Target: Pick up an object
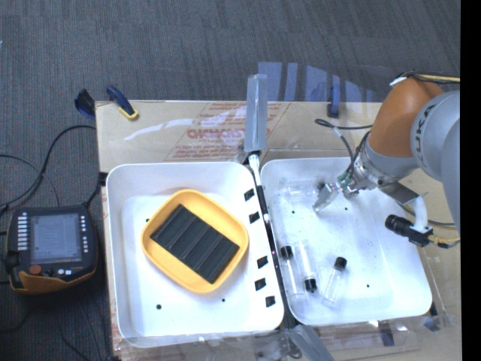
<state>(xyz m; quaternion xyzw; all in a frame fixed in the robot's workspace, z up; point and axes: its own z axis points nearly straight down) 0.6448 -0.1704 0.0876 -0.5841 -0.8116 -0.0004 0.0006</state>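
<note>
Tool (328,196) low over right bin (421,277)

You see three clear plastic vials with black caps (301,262) lying flat, well below the jaws.

Looks like a robotics lab or test cell, not anyone's home. Grey office-type carpet on the floor, a plywood bench (188,130) with clamps (120,102) on its edge, two white bins (120,194) side by side, an industrial arm (409,130) reaching in, and a teach pendant (51,245) with its cable lying on the carpet.
</note>
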